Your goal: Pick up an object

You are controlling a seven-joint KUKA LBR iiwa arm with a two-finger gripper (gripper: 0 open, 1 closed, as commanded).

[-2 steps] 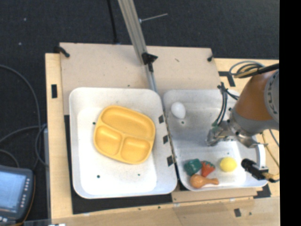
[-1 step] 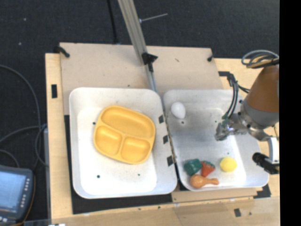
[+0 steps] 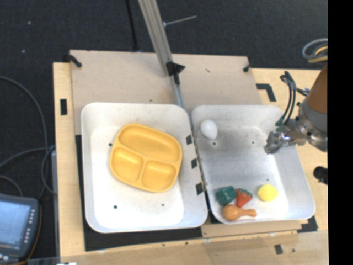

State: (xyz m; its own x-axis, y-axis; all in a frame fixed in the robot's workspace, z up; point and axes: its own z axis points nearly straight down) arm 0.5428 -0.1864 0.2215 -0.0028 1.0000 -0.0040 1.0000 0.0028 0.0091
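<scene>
The right bin (image 3: 287, 164) holds a white egg-shaped object (image 3: 208, 128) near its back left corner. Along its front edge lie a green piece (image 3: 225, 195), a red piece (image 3: 243, 196), an orange pear-shaped piece (image 3: 238, 212) and a yellow ball (image 3: 268, 192). My gripper (image 3: 274, 144) hangs over the right side of this bin, well above the yellow ball and apart from every object. Nothing shows between its fingers.
A yellow divided plate (image 3: 146, 157) lies in the left bin (image 3: 99, 203). A slanted metal post (image 3: 157, 29) rises behind the bins. The arm (image 3: 314, 106) enters from the right. A grey screen device (image 3: 16, 222) sits off the bench at lower left.
</scene>
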